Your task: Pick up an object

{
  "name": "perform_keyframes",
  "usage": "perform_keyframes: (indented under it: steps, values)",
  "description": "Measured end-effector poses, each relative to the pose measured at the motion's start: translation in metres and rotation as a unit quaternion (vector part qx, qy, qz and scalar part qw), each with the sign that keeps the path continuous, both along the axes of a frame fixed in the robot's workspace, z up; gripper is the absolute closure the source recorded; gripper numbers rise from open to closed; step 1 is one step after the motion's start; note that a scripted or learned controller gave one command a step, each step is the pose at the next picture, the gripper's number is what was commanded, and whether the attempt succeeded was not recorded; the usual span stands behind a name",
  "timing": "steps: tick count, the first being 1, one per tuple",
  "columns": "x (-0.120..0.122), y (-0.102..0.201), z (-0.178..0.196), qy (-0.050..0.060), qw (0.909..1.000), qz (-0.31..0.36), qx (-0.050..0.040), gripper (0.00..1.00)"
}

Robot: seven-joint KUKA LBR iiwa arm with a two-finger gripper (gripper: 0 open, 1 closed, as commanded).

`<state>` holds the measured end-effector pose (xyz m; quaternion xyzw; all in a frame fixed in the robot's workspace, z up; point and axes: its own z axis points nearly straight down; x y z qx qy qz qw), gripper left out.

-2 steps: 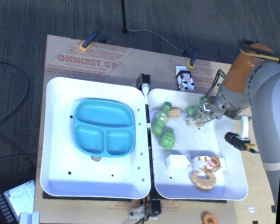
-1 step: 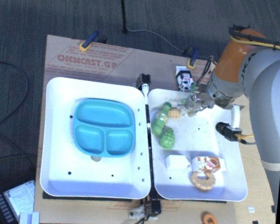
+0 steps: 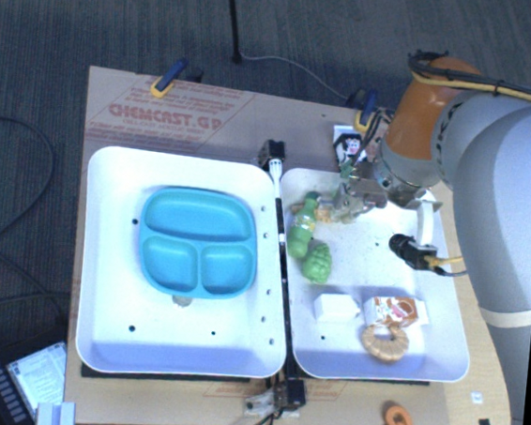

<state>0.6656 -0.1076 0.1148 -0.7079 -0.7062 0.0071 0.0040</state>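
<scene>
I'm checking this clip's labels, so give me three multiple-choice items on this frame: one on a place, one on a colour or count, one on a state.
1. Where is the blue divided tray?
A. In the left bin
B. In the right bin
C. On the floor

2. How many compartments does that tray have?
A. Two
B. Three
C. Five

3. Where is the gripper now?
A. Over the left bin
B. Outside both bins, above the cardboard
C. Low over the far end of the right bin, near the green bottle

Answers:
1 A: the tray lies in the middle of the left bin.
2 B: one long section and two smaller ones.
3 C: the wrist reaches into the right bin's far end, beside the bottle.
</scene>
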Motion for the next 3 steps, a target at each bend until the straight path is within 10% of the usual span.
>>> perform_keyframes:
  steps: [1, 2, 3]
  values:
    - [-0.029, -0.073, 0.055, -0.008, 1.0000, 0.001, 0.0006, 1.00]
    - [0.003, -0.040, 0.096, -0.009, 1.0000, 0.002, 0.0017, 1.00]
    - [0.003, -0.118, 0.145, -0.009, 1.0000, 0.001, 0.0004, 1.00]
